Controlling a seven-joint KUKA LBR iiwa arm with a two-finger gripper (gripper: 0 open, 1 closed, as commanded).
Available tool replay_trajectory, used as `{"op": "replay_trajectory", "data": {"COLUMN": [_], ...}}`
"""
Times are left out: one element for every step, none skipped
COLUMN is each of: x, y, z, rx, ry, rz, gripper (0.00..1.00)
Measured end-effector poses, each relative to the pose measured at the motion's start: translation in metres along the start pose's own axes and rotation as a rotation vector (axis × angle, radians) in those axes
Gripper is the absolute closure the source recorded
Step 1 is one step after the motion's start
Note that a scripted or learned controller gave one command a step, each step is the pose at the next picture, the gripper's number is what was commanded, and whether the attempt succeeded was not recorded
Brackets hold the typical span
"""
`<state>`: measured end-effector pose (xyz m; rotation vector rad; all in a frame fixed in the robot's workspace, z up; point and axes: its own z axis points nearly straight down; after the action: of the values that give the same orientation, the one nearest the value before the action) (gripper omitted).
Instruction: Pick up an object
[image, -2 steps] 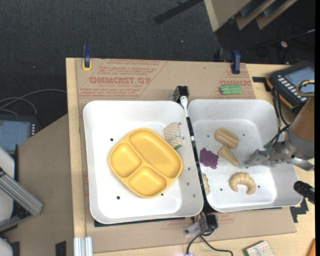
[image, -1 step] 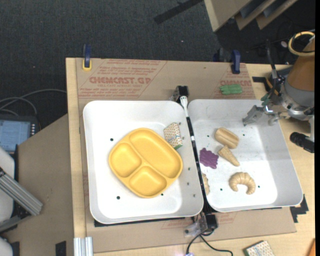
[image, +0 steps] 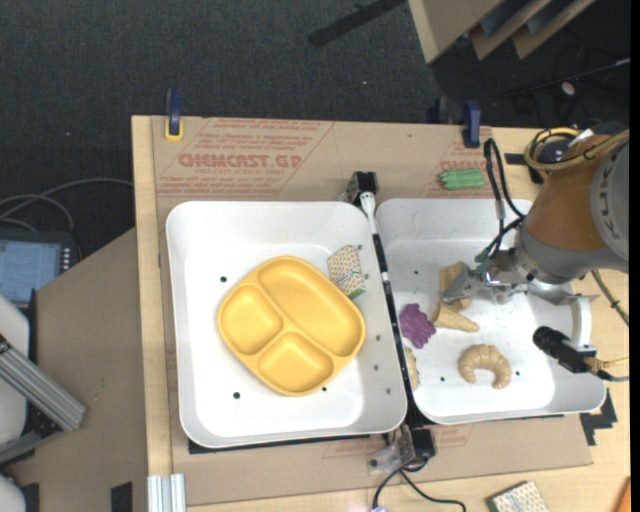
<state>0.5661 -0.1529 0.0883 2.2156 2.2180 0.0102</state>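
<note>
Two white bins sit side by side on the bench (image: 250, 160). The left bin (image: 200, 390) holds a yellow divided plate (image: 290, 325), with a small patterned item (image: 346, 268) just beside the plate's upper right edge. In the right bin (image: 430, 225) the claw (image: 468, 285) is low over the bin's middle, right by a tan cone (image: 455, 320); whether it is apart or together I cannot tell. A purple toy (image: 416, 324) lies near the cone, and a croissant (image: 486, 364) lies below it, apart from both.
</note>
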Motion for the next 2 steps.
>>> {"op": "replay_trajectory", "data": {"x": [-0.003,0.067], "y": [0.003,0.004], "z": [-0.013,-0.102], "rx": [-0.007,-0.001], "ry": [-0.003,0.002], "rz": [0.0,-0.007], "gripper": [1.0,1.0]}}
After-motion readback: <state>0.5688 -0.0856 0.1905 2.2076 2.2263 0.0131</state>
